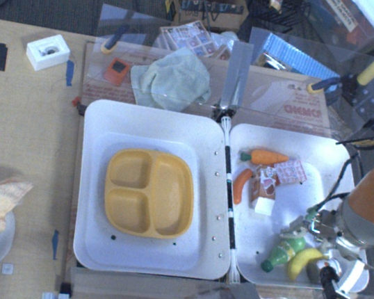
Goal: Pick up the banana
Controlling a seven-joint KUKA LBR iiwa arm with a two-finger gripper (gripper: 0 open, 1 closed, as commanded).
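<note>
**Clerk:** Item one, the banana (pixel 305 262). Location?

**Checker:** In the right bin (pixel 306 199), at its front edge and toward the front right corner. It is yellow, short and curved, and lies flat. Its left side touches a green bottle-shaped toy (pixel 282 253).

**Clerk:** End effector (pixel 319 245)?

**Checker:** It is over that same corner, just above and beside the banana. I cannot tell whether it is released or clenched, because the wrist hardware crowds the view. Nothing shows the banana in its hold, so I enter it as not yet picked up.

**Clerk:** Handling notes?

**Checker:** These are judgements only. It looks like a play-food piece, so probably light, with a smooth skin that may be slippery. I can't tell whether it is stiff or gives a little. The rounded body would tend to roll out of a grip taken near the tips. The best hold is across the thick middle, square to the curve.

**Clerk:** Hazards?

**Checker:** The green toy is pressed against it, and the bin wall is close on the front and right sides. The free approach is from above, closing along the bin's front edge.

**Clerk:** Other stock?

**Checker:** A carrot (pixel 269 157) lies near the right bin's back edge, with a white block (pixel 263 206) at mid-bin. The left bin (pixel 93 165) holds a yellow divided plate (pixel 150 193). All of these are well apart from the banana.
</note>
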